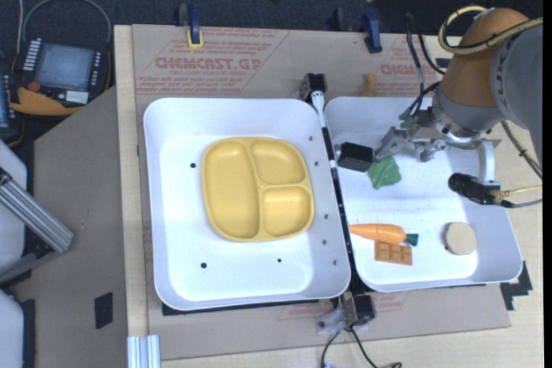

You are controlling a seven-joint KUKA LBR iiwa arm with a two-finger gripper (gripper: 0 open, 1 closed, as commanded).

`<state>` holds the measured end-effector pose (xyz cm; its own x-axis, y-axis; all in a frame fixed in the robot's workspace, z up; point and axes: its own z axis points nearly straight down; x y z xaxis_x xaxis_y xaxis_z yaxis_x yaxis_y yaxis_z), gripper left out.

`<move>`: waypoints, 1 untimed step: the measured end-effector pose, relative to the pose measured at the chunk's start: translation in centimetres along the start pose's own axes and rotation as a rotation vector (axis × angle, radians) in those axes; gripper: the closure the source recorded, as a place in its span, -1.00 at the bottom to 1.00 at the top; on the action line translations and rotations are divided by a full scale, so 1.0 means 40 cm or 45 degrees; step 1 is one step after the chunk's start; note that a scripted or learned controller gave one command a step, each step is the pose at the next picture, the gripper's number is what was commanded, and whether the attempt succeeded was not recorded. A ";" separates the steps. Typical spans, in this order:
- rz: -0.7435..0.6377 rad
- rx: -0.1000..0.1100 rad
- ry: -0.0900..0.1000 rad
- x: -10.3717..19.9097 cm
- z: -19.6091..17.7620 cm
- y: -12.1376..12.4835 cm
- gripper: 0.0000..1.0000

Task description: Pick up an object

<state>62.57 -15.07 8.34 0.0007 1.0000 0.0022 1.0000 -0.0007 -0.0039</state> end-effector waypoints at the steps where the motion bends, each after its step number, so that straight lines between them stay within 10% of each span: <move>1: -0.001 -0.009 -0.003 0.000 -0.034 0.005 1.00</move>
<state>62.76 -15.09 9.69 -0.0005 1.0000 0.0000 1.0000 0.0005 0.0029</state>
